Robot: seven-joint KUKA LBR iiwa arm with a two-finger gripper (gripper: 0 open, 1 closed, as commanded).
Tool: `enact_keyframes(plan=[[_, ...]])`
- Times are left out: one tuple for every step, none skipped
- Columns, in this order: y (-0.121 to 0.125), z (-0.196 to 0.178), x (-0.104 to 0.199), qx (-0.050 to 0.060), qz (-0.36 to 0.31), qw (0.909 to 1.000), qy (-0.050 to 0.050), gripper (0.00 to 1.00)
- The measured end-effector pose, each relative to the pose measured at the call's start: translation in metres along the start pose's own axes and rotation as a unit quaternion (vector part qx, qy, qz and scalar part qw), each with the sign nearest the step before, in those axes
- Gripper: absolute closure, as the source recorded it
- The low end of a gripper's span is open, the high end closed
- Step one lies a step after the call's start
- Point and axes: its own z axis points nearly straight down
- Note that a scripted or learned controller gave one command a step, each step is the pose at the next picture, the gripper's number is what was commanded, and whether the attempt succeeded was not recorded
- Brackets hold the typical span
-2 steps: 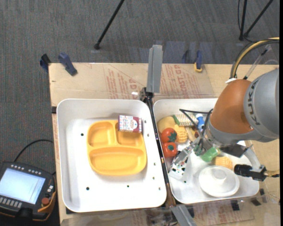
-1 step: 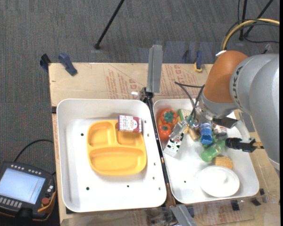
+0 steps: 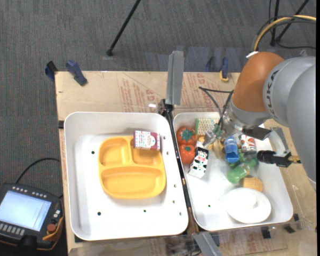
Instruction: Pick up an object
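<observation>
My gripper (image 3: 213,136) hangs low over the back left part of the right bin (image 3: 277,188), among a cluster of small items. Just to its left lie two red tomato-like toys (image 3: 185,135), one behind the other. A cow-patterned milk carton (image 3: 199,162) leans right in front of the gripper. To its right are a blue bottle (image 3: 231,150) and a small can (image 3: 248,143). The arm's wrist covers whatever sits directly beneath it.
A green piece (image 3: 238,173), a tan waffle-like block (image 3: 252,184) and a round white lid (image 3: 248,206) lie in the right bin's front. The left bin (image 3: 77,185) holds a yellow divided tray (image 3: 132,168) with a small pink box (image 3: 146,140) on its back edge.
</observation>
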Motion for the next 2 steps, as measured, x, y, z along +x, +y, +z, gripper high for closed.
enact_keyframes(plan=[[0.046,-0.179,0.046,0.003,0.071,0.9975,0.006,1.0],[-0.05,-0.042,-0.026,0.015,0.019,0.9996,0.012,1.0]])
